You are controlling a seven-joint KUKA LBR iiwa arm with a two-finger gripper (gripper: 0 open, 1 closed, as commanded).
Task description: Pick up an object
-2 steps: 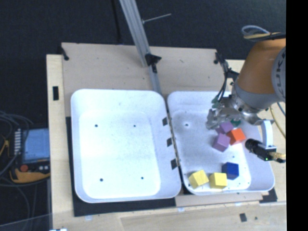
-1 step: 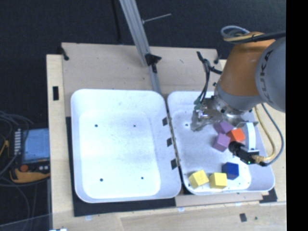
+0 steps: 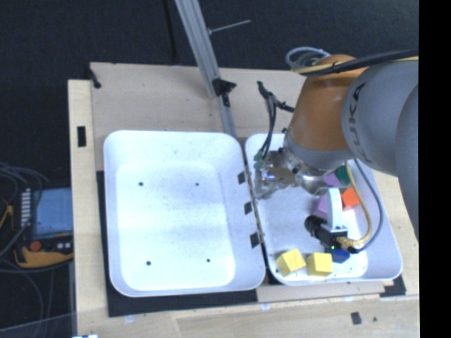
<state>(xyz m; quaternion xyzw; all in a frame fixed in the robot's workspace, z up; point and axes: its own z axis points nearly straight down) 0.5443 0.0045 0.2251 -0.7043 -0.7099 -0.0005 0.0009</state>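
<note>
My arm reaches from the right over the right bin (image 3: 282, 210), its orange band above the bin's far half. The gripper (image 3: 270, 177) hangs low at that bin's left wall, near the divide between the two bins. Two yellow blocks (image 3: 290, 262) (image 3: 320, 263) lie side by side at the bin's near edge, with a small blue piece (image 3: 341, 256) just right of them. An orange block (image 3: 350, 198) and a purple piece (image 3: 322, 205) sit partly under the wrist, and a green piece (image 3: 343, 174) peeks out behind it. Nothing shows between the gripper's tips.
The left bin (image 3: 176, 210) lies beside the right one, on the other side of the shared wall. A slanted metal rail (image 3: 204, 55) runs from the top of the view down to the bins' junction. Electronics and cables (image 3: 42, 220) lie off the bench's left side.
</note>
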